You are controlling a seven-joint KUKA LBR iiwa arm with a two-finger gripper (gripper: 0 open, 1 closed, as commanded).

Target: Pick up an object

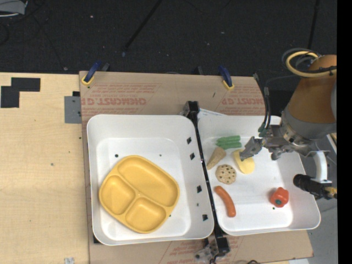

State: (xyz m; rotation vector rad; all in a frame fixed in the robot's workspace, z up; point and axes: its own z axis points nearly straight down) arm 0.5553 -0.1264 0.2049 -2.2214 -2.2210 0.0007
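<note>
From above, the gripper [248, 150] hangs low in the right bin [297, 216], its fingers slightly parted around the top of a yellow piece [246, 165]; whether they actually grip it I cannot tell. It looks like the grasping step, so closing and a straight lift should come next. Left of that yellow piece lie a cone [215, 158], a cookie [225, 174] and a green piece [229, 142], all close, leaving little sideways room. The tomato [279, 197] sits well apart.
</note>
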